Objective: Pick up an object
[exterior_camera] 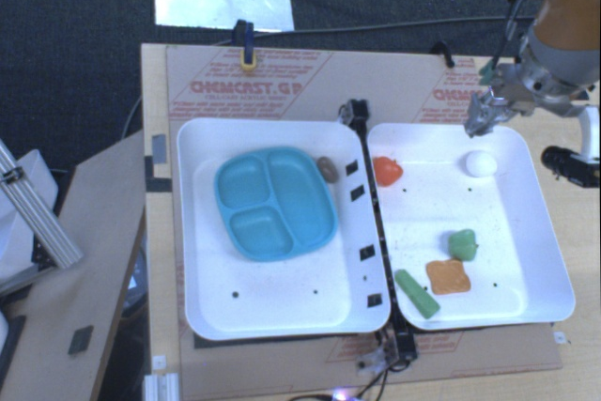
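White ball point(481, 163), claw point(481, 121) above, "CHEMCAST GP" board point(246, 89)

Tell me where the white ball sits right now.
The white ball lies in the right bin, near its far right corner, just below the pincer and right of the red piece.

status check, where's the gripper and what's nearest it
Gripper above far edge of right white bin, holding nothing visible. Small white ball just below it, untouched. Nothing between them; red-orange rounded piece sits well off to the left.
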Action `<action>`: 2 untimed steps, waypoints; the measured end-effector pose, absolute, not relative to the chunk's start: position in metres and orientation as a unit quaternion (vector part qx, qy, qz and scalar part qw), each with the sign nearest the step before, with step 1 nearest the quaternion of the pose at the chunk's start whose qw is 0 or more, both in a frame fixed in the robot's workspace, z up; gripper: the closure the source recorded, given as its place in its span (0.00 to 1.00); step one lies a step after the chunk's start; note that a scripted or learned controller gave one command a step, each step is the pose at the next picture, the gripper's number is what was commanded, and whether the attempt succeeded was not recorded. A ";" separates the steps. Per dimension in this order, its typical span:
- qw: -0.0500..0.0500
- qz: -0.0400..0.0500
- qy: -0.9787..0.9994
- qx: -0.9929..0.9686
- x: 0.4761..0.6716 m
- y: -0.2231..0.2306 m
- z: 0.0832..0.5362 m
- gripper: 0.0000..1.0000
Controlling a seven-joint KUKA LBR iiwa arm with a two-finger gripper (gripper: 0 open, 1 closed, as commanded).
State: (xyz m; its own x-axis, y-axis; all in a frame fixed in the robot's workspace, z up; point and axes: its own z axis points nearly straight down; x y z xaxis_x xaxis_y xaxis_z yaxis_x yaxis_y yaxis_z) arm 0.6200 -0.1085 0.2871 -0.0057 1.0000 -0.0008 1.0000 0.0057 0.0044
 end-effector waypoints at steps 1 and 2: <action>0.000 0.001 0.710 0.704 0.628 -0.057 0.264 1.00; 0.000 0.002 0.711 0.704 0.635 -0.001 0.264 1.00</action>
